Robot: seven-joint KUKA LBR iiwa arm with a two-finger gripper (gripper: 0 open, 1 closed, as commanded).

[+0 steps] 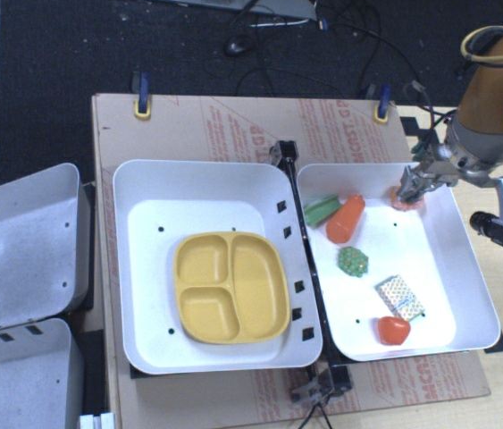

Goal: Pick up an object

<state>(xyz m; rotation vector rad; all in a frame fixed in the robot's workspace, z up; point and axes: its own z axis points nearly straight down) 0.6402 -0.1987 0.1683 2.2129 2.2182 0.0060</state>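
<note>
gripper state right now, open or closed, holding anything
Gripper: low at the far right corner of the right bin, right at a small pinkish object; open or closed cannot be told, nor whether it holds it.

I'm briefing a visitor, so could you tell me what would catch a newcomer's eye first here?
The yellow divided plate fills the middle of the left bin. In the right bin, an orange carrot lies at the far end, a red tomato near the front. The gripper hangs at that bin's far right corner.
</note>
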